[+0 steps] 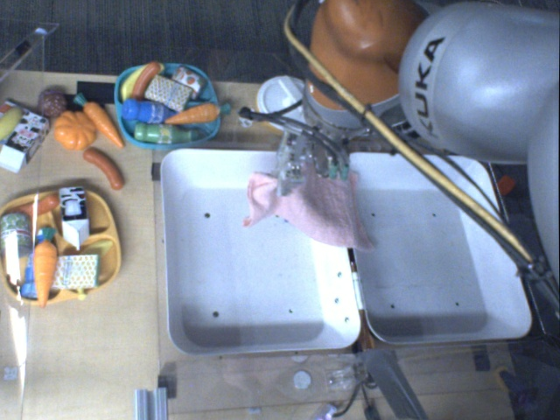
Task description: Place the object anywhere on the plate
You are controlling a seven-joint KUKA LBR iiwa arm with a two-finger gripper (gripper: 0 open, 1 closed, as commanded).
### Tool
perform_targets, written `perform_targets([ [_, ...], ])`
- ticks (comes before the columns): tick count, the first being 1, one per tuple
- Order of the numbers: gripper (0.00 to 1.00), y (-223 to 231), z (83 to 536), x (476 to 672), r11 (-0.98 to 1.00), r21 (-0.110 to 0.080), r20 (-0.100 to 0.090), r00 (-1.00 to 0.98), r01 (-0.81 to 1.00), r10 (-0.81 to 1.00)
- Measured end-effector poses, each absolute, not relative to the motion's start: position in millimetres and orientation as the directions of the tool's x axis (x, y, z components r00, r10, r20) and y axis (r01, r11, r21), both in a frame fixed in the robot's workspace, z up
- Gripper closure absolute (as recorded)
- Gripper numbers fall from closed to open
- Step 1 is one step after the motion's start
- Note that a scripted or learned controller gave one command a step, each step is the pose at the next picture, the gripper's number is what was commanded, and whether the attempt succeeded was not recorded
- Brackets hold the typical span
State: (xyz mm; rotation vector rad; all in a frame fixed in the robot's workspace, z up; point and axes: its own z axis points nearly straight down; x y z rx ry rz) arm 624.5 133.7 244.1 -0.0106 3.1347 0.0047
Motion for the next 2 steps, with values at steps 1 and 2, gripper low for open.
perform_targets([
  [1,1.00,182.5,230.1,615.6,1.000,0.003,-0.006,-1.000,-0.006,-0.006],
  [2,0.00,182.5,230.6,615.8,1.000,0.004,-0.007,-1.000,-0.006,-0.006],
])
